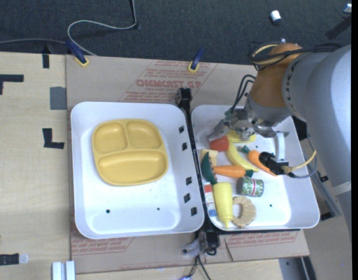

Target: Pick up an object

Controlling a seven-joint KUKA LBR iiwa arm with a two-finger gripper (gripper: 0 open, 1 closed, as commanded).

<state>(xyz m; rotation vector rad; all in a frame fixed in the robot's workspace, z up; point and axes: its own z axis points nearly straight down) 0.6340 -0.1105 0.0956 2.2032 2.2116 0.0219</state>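
Hovering over crowded toy food, pincer (240,134) state cannot be told. Banana (237,153) just below it; neighbouring carrot (230,171) may jam the grasp.

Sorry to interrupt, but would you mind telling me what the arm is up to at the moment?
The arm is reaching in over the right bin, which holds a heap of toy food: a banana, two carrots, a yellow bottle, a small can and more. Its gripper is down at the far end of that heap, near the banana, and I cannot tell if it has hold of anything. The left bin holds a yellow divided plate.
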